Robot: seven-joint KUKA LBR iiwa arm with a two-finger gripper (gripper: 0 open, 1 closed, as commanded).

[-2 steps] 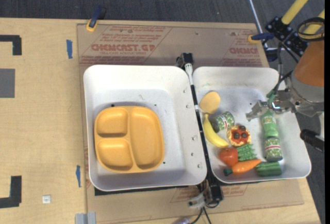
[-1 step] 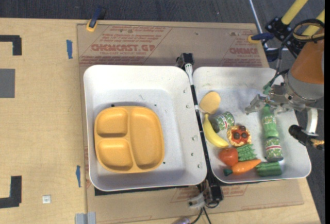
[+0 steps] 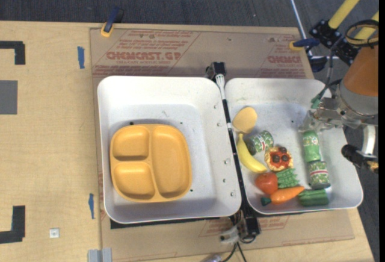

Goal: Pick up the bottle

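The bottle (image 3: 314, 159) is green with a white and red label and lies lengthwise along the right side of the right bin (image 3: 283, 95). My gripper (image 3: 315, 123) hangs just beyond the bottle's far end, low over the bin, at the end of the grey wrist under the orange band (image 3: 367, 74). Its tip sits right at the bottle's top, and whether they touch is unclear. Nothing is visibly lifted off the bin floor.
The right bin also holds a banana (image 3: 248, 156), a yellow lemon-like piece (image 3: 245, 118), a green can (image 3: 260, 141), a small tart (image 3: 279, 158), a tomato (image 3: 267, 182), a carrot (image 3: 286, 195) and a green vegetable (image 3: 313, 197) beside the bottle's near end. A yellow divided plate (image 3: 150, 161) lies in the left bin (image 3: 156, 95).
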